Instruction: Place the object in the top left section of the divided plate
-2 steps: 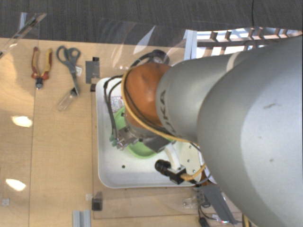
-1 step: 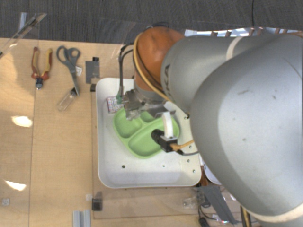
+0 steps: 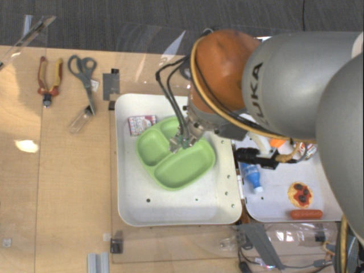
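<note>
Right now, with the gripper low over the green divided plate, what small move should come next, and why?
Probably a short shift toward the plate's upper left section. The gripper sits over the ridges where the sections of the green divided plate meet, not over one section. Whether it carries anything cannot be told here, so check that first.

Divided plate [image 3: 177, 159]: green plastic, smooth, faint sheen. Left bin [image 3: 170, 209]: white, smooth, matt. Bench [image 3: 57, 175]: pale wood-grain finish under glossy clear sheeting. Scissors [image 3: 85, 78]: bare metal blades. Pliers [image 3: 48, 78]: red handles. Arm [image 3: 296, 78]: glossy grey casing, orange band
</note>
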`<state>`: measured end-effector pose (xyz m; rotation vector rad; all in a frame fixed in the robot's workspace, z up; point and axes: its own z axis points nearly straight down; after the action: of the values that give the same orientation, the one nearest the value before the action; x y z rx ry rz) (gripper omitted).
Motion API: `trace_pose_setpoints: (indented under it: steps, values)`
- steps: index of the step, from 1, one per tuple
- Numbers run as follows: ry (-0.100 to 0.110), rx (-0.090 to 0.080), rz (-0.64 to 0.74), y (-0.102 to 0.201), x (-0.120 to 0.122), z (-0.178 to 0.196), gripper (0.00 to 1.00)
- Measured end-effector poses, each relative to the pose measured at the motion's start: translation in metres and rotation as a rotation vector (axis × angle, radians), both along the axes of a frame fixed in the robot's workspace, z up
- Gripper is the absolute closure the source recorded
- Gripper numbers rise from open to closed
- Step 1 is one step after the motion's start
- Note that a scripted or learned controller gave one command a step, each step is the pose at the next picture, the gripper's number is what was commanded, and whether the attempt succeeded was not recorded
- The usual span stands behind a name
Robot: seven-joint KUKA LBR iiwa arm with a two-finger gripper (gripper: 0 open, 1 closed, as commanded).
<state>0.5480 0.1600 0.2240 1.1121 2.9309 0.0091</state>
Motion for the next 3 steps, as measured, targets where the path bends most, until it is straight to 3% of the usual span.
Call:
trace_pose_setpoints:
  steps: [1,2,3]
  values:
    - [-0.004,-0.004,0.317,-0.068,-0.022,0.062,1.0]
    - [-0.006,-0.005,0.558,-0.046,-0.059,0.124,1.0]
    - [0.001,-0.003,0.63,0.077,-0.052,0.015,1.0]
